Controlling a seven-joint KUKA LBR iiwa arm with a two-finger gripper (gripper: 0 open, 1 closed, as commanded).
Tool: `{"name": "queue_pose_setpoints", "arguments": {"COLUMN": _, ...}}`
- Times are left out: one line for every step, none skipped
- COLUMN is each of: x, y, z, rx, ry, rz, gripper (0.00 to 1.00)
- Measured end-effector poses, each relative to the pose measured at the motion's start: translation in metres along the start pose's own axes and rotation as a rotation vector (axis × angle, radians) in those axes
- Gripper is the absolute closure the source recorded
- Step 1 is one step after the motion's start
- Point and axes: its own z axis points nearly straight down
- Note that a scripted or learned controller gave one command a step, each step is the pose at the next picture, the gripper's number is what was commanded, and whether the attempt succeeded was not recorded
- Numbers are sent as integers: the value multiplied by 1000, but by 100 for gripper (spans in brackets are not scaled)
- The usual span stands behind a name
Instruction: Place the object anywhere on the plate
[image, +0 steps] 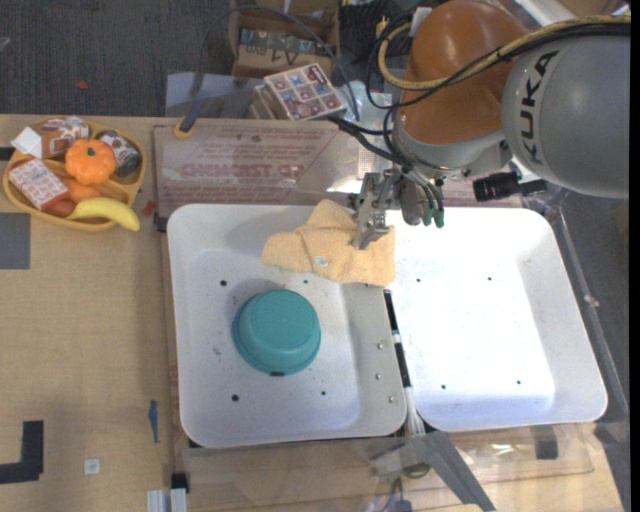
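One yellow cloth (330, 252) lies at the left bin's (190, 400) back edge, the gripper (372, 222) pinching its right corner; judged mid-pickup; next, lift and carry onto the teal plate (277, 331).

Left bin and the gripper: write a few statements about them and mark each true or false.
1. The teal plate lies upside down in the left bin. True.
2. The yellow cloth lies on the plate. False: it lies apart from it, at the bin's far edge.
3. The gripper is over the cloth's right end. True.
4. A banana lies in the right bin. False: the banana is in a yellow dish on the bench.
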Motion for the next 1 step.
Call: {"name": "queue_pose_setpoints", "arguments": {"x": 7, "y": 54, "z": -11, "rx": -1, "ry": -4, "rz": -36, "gripper": 100}}
